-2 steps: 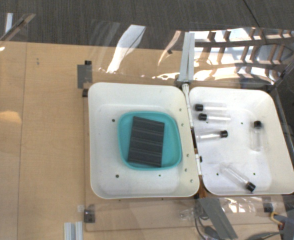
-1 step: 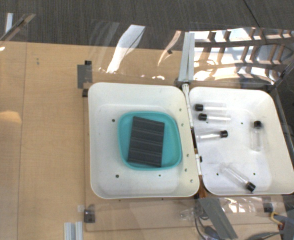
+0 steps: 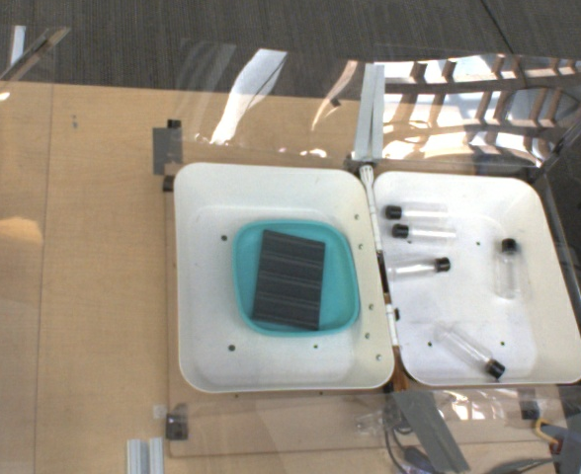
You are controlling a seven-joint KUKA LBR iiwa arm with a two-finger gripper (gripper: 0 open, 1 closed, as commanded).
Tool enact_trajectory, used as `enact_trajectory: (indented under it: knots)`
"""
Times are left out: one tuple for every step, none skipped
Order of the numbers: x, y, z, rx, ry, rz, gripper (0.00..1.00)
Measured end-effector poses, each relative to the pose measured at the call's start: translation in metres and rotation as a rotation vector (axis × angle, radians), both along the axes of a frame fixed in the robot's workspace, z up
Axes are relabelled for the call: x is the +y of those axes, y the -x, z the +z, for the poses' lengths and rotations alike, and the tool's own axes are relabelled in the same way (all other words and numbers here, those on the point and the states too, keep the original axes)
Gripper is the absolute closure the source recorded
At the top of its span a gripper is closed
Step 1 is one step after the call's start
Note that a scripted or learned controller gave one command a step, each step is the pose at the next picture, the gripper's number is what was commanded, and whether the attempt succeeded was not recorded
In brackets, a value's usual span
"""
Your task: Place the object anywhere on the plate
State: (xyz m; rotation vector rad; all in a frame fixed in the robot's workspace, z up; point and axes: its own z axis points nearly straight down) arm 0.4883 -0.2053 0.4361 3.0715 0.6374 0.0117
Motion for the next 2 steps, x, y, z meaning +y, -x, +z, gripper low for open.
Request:
enact_trajectory:
  knots:
    - [-0.0005,0.0001,0.0000,0.000,0.000,-0.134,0.00]
    - [-0.0003,0.0000,0.0000,-0.001,-0.001,-0.201,0.00]
